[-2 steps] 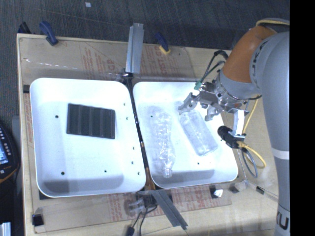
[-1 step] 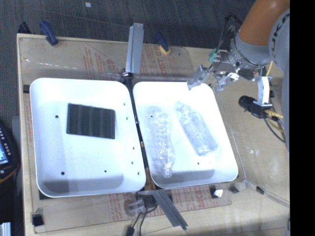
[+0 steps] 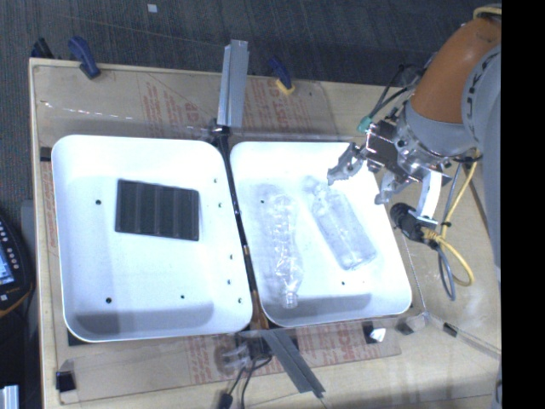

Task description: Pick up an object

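Clear plastic bottle (image 3: 342, 226) is lying just below and left of the claw (image 3: 364, 175), which is hovering with fingers spread and holding nothing, and, looking light, slick and crushable, is probably best gripped across its middle.

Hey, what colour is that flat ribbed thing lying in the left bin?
Black, or very dark grey: the ribbed pad, seen in the camera view against the white left bin.
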Robot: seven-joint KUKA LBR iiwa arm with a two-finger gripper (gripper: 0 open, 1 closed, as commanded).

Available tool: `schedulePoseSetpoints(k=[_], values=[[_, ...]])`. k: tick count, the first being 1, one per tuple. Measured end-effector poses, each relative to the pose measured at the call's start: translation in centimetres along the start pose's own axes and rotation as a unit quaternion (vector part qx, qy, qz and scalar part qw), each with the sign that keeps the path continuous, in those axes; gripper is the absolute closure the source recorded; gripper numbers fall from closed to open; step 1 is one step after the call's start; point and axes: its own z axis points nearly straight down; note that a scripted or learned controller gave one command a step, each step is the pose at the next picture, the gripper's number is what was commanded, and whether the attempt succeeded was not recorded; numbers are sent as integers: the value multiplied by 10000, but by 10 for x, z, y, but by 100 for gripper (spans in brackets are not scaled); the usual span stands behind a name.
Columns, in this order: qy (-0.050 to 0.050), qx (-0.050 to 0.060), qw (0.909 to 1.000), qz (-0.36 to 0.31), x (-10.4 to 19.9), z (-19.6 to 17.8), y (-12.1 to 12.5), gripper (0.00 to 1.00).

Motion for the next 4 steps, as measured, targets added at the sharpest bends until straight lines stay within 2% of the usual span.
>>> schedulePoseSetpoints(k=[1, 2, 3, 4], values=[[-3, 0, 9939, 1104, 37, 108, -56, 0], [-3, -21, 9996, 269, -4, 85, -34, 0], [3, -27, 9884, -1518, 40, 179, -74, 0], [-3, -38, 9881, -1537, 41, 169, -73, 100]])
